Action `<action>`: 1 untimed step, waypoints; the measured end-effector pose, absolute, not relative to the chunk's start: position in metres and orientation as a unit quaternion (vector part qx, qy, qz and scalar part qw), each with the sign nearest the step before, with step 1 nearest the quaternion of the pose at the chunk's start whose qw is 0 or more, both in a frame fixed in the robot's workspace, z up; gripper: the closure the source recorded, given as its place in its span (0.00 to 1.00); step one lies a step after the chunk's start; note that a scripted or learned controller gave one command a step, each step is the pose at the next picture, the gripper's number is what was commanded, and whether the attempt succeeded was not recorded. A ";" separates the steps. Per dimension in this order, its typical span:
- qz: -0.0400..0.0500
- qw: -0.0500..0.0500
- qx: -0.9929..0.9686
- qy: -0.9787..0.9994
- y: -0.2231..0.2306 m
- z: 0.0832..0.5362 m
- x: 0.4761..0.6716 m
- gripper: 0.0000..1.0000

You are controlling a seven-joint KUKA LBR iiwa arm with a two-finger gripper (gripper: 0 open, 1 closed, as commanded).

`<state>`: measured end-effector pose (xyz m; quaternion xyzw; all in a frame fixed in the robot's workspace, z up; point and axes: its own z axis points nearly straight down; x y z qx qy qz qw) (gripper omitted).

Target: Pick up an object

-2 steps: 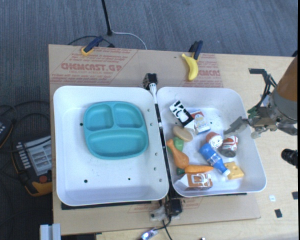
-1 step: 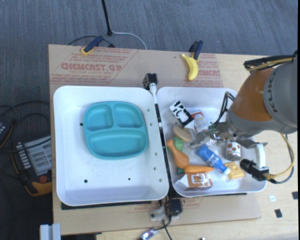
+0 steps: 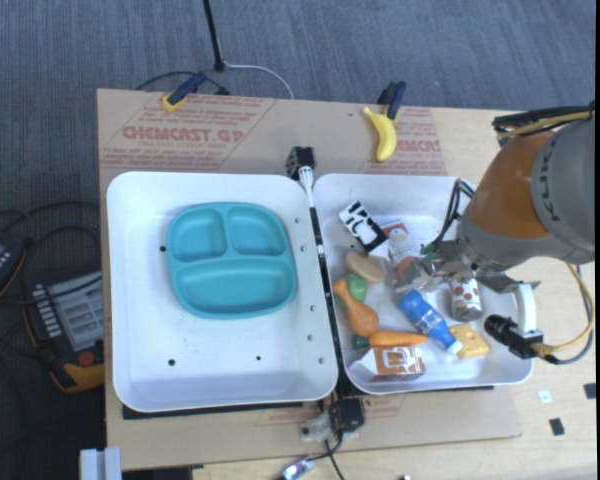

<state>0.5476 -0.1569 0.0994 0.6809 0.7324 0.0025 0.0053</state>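
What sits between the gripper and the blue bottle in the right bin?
Nothing visible lies between them. The gripper is low in the right bin, just above-left of the blue bottle. The cheese wedge and carrot crowd the bottle's far end.

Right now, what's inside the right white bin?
The right bin holds a blue bottle, carrots, a cheese wedge, a black-and-white item and other toys. The arm covers the bin's far right part.

Centre left, the turquoise divided plate looks like smooth, faintly glossy plastic. Both white bins look matt plastic. The bench board is printed brown cardboard; grey carpet beyond looks rough.
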 end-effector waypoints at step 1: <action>0.000 0.001 0.634 0.773 -0.118 0.248 0.544 1.00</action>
